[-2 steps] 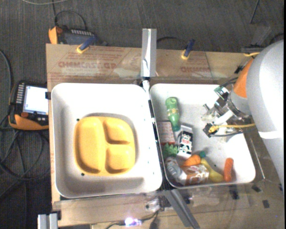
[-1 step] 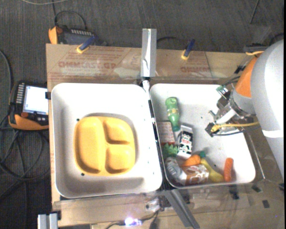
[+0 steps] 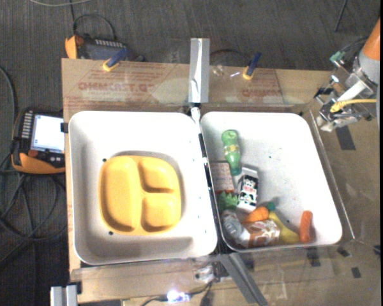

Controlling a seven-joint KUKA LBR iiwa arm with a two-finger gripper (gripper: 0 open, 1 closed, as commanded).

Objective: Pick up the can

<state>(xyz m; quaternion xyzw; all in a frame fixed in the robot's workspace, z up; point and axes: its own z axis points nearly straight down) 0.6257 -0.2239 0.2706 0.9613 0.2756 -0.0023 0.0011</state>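
Note:
The can (image 3: 232, 224), small and silvery grey, lies on its side near the front left corner of the right bin (image 3: 287, 139). It is wedged between a green toy (image 3: 227, 200) and a brown printed pack (image 3: 263, 233). My gripper (image 3: 343, 105) hangs outside that bin, over the bench beyond its far right corner and well away from the can. Nothing shows in it.
The right bin also holds a green bottle (image 3: 230, 146), a red-brown packet (image 3: 221, 176), a cow-print carton (image 3: 248, 190), a carrot (image 3: 258, 213), a yellow piece (image 3: 285, 232) and an orange stick (image 3: 305, 225). A yellow divided tray (image 3: 141, 193) lies in the left bin (image 3: 83, 145).

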